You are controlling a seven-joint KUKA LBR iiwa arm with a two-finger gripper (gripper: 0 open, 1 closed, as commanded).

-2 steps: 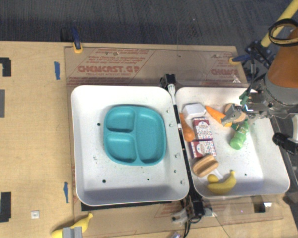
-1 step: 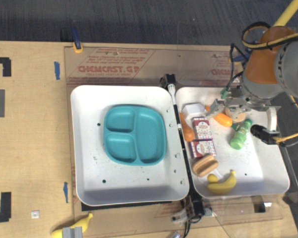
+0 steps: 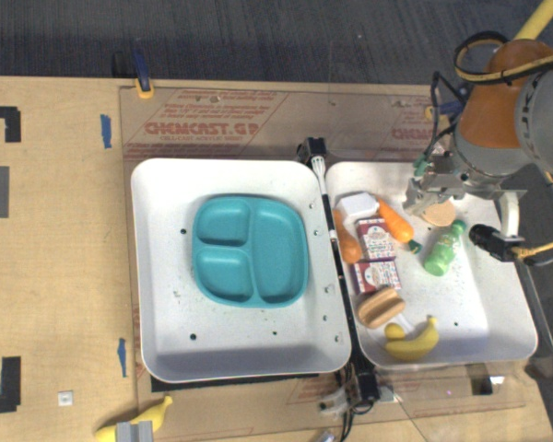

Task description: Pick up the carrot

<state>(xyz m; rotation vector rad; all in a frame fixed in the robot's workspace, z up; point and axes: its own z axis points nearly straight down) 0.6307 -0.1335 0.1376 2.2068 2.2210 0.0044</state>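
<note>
The carrot (image 3: 396, 222) is a short orange piece lying at a slant in the right bin (image 3: 498, 325), near its back left part. It rests between a white box (image 3: 357, 205) and a tan round piece (image 3: 439, 214). My gripper (image 3: 430, 190) hangs over the back of the right bin, just up and to the right of the carrot's far end and above the tan piece. Nothing shows between the gripper and the carrot.
The right bin also holds two red-and-white cartons (image 3: 376, 243), an orange item (image 3: 348, 244) by the left wall, a green bottle (image 3: 441, 252), a brown bun (image 3: 380, 308) and a banana (image 3: 413, 338). A teal divided plate (image 3: 252, 250) lies in the left bin (image 3: 166, 311).
</note>
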